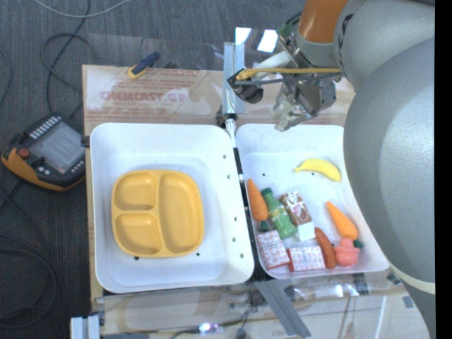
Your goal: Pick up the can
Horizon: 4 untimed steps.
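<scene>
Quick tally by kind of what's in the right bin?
Orange toy carrots: 2
Yellow toy banana: 1
Green toy bottle: 1
Small printed packets or boxes: 3
Red toy sausage: 1
Pink-red toy lump: 1
Total: 9

Lighting is pretty even and bright, looks like it comes from overhead. The two white bins (162,136) come out close to blown, so their surface detail is mostly washed out. Strong glare on a shiny square patch (267,41) at top centre. Shadows are soft and short: a faint one rings the yellow plate (158,212). The grey arm (395,154) filling the right side is close to the lens and soft. The carpet (42,48) at upper left goes darker and grainy.
</scene>
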### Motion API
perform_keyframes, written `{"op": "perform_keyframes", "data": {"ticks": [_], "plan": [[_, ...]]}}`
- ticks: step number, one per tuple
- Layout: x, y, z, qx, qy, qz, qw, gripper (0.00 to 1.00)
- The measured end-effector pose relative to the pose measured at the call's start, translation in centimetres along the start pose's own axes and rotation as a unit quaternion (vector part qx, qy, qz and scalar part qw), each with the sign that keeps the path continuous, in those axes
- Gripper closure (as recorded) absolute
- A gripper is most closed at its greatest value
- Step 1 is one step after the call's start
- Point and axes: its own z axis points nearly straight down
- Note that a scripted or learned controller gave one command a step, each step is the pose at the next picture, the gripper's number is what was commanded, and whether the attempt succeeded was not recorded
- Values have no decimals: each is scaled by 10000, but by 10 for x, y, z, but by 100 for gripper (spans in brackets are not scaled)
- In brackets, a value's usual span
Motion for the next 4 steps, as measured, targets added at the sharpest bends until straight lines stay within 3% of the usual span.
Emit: {"op": "perform_keyframes", "data": {"ticks": [1,2,3,4], "plan": [[13,-14,75,0,-15,304,9995,100],[-7,-19,90,0,-8,752,9972,100],[-7,-17,85,3,-56,729,9973,100],[-23,8,63,-20,-12,-832,9965,100]]}}
